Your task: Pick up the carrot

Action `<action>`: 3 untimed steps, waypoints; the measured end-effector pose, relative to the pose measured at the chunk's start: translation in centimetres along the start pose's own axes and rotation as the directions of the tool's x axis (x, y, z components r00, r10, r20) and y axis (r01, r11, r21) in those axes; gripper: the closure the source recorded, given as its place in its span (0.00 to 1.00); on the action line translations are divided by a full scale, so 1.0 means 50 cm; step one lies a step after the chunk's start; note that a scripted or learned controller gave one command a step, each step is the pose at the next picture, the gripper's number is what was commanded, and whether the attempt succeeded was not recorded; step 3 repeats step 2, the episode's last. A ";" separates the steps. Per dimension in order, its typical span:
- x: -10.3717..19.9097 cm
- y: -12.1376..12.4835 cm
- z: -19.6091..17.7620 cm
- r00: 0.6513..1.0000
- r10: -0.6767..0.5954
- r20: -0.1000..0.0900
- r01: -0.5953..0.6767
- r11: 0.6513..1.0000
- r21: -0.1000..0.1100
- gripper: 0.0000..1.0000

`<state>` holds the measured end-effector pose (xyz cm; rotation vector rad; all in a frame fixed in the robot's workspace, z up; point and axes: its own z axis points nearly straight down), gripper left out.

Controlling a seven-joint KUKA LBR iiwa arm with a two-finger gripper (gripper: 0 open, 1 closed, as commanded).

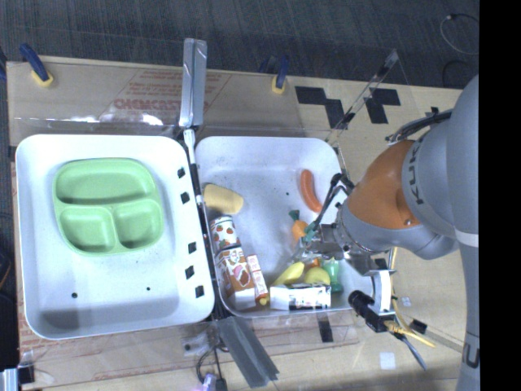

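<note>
Fingers (316,243): low in right bin (269,149), state cannot be told
Carrot (299,229): touching them, left side
Hot dog (308,189): behind

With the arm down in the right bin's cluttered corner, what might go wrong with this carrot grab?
1. The carrot lies partly under the gripper, close to a yellow fruit and a green item; the wrong thing may get caught.
2. The carrot sits near the right bin wall, so it may be pushed against it rather than lifted.
3. The sausage looks similar and lies nearby; a mix-up seems possible.
</note>
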<state>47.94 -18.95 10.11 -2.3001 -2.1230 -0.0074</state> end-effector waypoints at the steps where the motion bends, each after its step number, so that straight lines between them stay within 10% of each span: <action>1: 0.076 0.127 -0.188 1.000 0.022 0.010 -0.022 1.000 -0.003 1.00; 2: 0.075 0.127 -0.187 1.000 0.022 0.010 -0.022 1.000 -0.002 0.00; 3: 0.075 0.127 -0.187 1.000 0.022 0.010 -0.022 1.000 -0.002 0.00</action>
